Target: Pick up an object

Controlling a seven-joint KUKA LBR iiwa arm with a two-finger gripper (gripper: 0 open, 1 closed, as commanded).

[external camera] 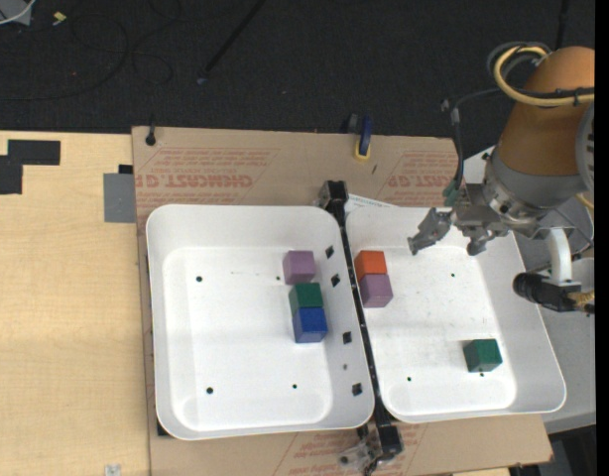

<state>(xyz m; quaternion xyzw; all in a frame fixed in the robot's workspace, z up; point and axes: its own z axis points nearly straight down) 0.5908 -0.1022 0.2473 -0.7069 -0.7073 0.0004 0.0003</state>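
- End effector (pixel 451 232) spread wide, nothing held, above right bin's (pixel 543 390) back edge.
- Green block (pixel 482 355) alone near front; easiest pick.
- Orange block (pixel 371 263) touches purple block (pixel 376 289) beside divider; fingers could collide there.

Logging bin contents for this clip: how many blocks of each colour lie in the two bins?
Purple: 2, one in the left bin at, one in the right bin at
Green: 2, at and
Blue: 1, at
Orange: 1, at
Total: 6 blocks
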